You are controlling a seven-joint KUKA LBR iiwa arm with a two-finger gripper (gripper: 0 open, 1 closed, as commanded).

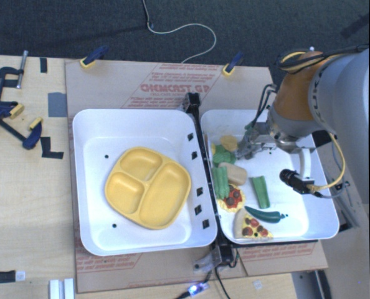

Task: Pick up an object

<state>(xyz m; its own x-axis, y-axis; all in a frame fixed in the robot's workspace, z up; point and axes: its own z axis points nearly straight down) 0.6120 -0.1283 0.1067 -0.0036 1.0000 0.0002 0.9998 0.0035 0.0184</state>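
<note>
1. Bottom of frame, lower right: pizza slice (252,227) w/ red dots lies in the front corner of the right bin (322,220).
2. Just above it, a dark green pepper (265,214) w/ a blue tip, lying across.
3. Mid right bin: flat green strip (260,191), and to its left a red-topped piece (232,198), a tan bun (236,175) and a long green veg (222,179) along the bin's left wall.
4. Left bin (85,167), centre-left of frame: yellow divided plate (149,187), three compartments.
5. Upper part of right bin: claw (252,143) low over the bin, near a small yellow piece (229,144) and green lump (222,156); can't tell if it's open or closed, nothing seen gripped.
6. Far: cardboard sheet (166,86) on the worktop (23,217), blue clamps (10,114) upper left.
</note>
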